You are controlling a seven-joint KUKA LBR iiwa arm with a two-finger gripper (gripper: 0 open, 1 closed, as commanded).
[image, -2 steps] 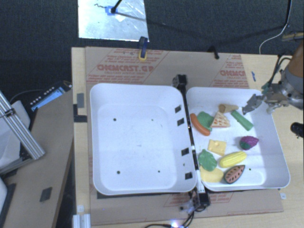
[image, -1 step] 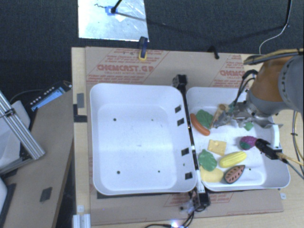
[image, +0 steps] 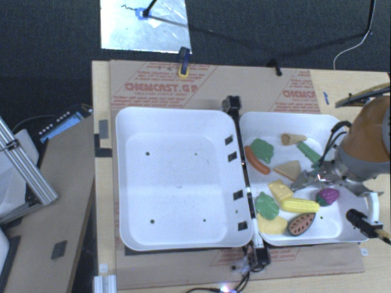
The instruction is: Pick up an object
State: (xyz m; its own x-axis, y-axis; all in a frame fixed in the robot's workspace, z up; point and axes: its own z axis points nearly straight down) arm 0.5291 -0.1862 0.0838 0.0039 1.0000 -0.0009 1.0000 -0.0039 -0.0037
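One gripper [image: 303, 180] low in right bin [image: 269, 122], closure indistinct, arm [image: 366, 144] cut off at frame edge

The surface [image: 102, 182] was a pale wooden bench top, covered largely by a brown cardboard sheet [image: 165, 85] printed with red lettering. On the cardboard sat two shallow white plastic bins side by side, touching: the left bin [image: 177, 176] and the right bin [image: 330, 227]. A yellow and blue clamp [image: 184, 63] gripped the cardboard's far edge.
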